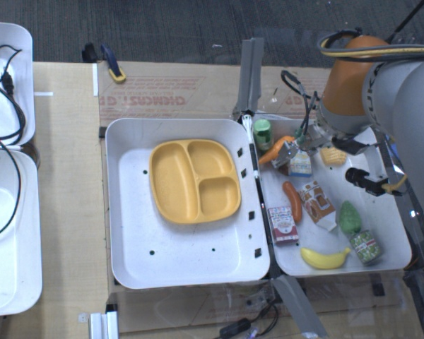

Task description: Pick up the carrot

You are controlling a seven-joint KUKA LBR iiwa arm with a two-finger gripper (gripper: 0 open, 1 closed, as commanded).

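Observation:
The carrot is a short orange piece lying at a slant in the right bin's far left corner, close to the wall between the bins. My gripper hangs just over the carrot's right end, under the grey arm with its orange band. Cables and the wrist hide how the gripper stands at the carrot. A small white carton sits directly beneath the gripper, touching the carrot's right end.
Around it in the right bin lie a green bottle, a red sausage, a snack box, a red box, a banana, a green vegetable, a pea can and a yellow piece. The left bin holds a yellow divided plate.

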